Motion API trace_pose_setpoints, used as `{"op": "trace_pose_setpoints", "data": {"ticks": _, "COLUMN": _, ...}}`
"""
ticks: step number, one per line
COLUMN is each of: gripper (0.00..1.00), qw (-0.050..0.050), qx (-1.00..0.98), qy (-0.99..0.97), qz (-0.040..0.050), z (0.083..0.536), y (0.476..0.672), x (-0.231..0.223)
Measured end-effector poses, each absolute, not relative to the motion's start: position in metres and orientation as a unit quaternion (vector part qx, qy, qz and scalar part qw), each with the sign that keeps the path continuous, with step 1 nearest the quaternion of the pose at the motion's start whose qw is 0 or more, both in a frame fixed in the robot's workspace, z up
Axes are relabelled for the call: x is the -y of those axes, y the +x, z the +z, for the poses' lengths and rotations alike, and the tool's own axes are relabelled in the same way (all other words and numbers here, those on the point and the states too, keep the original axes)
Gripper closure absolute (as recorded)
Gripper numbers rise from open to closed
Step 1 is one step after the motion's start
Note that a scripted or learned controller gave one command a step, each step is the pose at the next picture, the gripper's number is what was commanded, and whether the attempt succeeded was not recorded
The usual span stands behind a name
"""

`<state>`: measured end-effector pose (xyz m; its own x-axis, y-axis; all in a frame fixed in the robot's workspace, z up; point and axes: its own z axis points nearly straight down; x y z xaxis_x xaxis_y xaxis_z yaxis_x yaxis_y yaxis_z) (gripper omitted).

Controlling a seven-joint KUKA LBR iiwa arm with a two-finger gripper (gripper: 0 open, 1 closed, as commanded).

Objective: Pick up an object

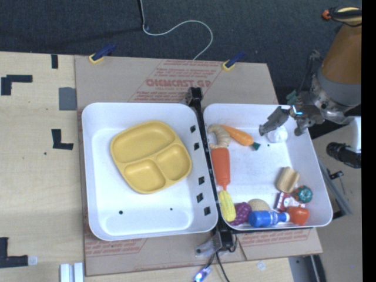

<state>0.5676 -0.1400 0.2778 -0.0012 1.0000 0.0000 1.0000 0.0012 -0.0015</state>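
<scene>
While the end effector (286, 122) hangs over the right bin's (305, 157) far corner, we see its fingers spread apart, gripping nothing, with a white object (277, 136) just below them. A carrot (238, 135) lies nearby; the left bin (97, 157) holds a yellow plate (151, 155).

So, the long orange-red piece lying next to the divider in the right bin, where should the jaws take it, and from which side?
Probably at the middle of the orange-red piece, coming straight down from above. It lies flat, long axis running along the divider, so the jaws should close across its narrow width. The divider wall sits close on one side, the corn at its lower end.
</scene>
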Motion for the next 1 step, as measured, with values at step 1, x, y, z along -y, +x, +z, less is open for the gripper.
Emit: {"op": "trace_pose_setpoints", "data": {"ticks": 1, "gripper": 1.00, "qw": 0.001, "qx": 0.708, "qy": -0.706, "qz": 0.0006, "z": 0.2877, "y": 0.5678, "x": 0.1395}}
